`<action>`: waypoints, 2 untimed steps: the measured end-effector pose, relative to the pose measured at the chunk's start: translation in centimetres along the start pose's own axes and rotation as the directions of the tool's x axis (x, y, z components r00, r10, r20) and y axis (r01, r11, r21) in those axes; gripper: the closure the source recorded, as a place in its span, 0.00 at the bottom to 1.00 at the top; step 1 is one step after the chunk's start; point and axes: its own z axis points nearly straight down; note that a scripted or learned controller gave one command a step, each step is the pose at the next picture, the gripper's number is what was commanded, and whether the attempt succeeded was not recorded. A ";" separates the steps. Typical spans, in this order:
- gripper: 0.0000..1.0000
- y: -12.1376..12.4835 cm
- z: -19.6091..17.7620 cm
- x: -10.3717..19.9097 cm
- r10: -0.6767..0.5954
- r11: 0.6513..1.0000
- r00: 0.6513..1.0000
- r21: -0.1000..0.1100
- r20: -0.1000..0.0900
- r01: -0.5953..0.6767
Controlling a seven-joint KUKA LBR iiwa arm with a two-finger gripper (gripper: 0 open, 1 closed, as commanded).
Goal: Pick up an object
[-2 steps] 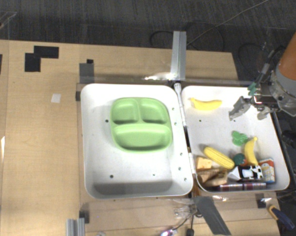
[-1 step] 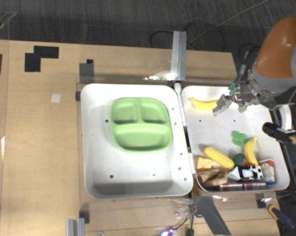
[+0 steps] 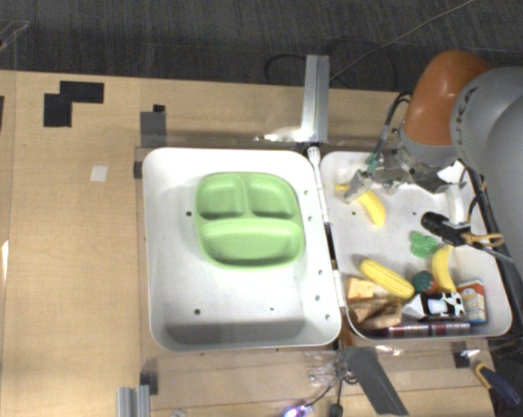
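Below, we see the left bin (image 3: 170, 320) bearing a green divided plate (image 3: 247, 218), while the right bin (image 3: 505, 320) is crowded along its near side: a corn cob (image 3: 386, 277), a toy cow (image 3: 442, 304), a second banana (image 3: 442, 268) and other small items. Our gripper (image 3: 366, 179) sits low at the far-left corner of that bin, just beside a yellow banana (image 3: 372, 208), which lies below its tip and does not sit between its fingers.
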 end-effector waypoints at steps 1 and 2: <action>1.00 0.2 -1.3 0.1 0.000 1.000 1.000 -0.003 -0.002 0.000; 1.00 -2.8 -9.9 7.0 0.003 1.000 1.000 0.003 -0.002 -0.003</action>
